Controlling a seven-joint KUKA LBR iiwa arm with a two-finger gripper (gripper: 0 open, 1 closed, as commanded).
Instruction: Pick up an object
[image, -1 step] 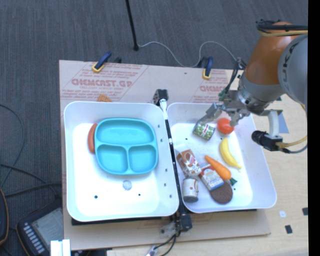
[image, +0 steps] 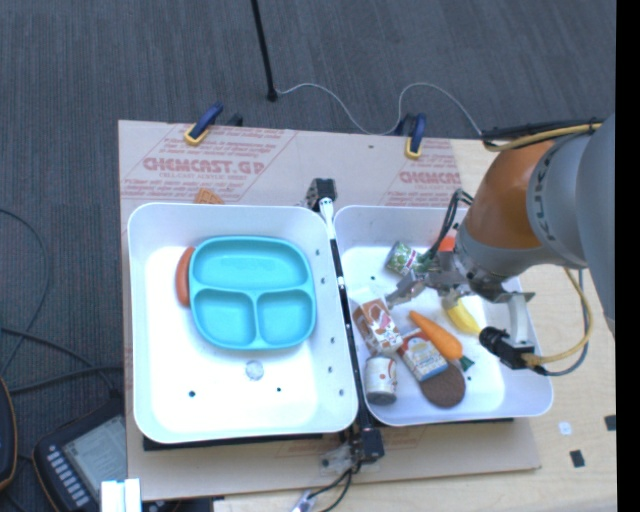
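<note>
Gripper (image: 432, 280) low over the right bin (image: 520, 405), my grey wrist and orange band above it: I cannot tell from this slanted view whether I have anything, because my wrist covers the working end, so I claim no catch. By my reading the pick is not yet done; nothing is visibly lifted clear of the bin floor, and the whole lift is left.

Closest to me, a small green-and-white packet (image: 403, 258) lies near the right bin's far-left part, and a yellow banana-like piece (image: 462, 318) sits just beside my wrist toward the bin's right side. One orange carrot (image: 437, 335) lies at the bin's middle, slanting toward the near edge. One red-and-white carton (image: 375, 322) rests by the left wall, one small tin can (image: 380, 379) near the near-left corner, one flat printed pack (image: 424, 360) between can and carrot, and one brown oval piece (image: 446, 385) touching that pack by the near edge. That makes seven loose things in this bin.

Across the dividing wall, the left bin (image: 170, 400) carries one blue three-compartment tray (image: 252, 293) at its middle, one reddish sausage-like piece (image: 184, 276) tucked against the tray's left edge, and one small pale disc (image: 254, 370) toward the near edge.
</note>
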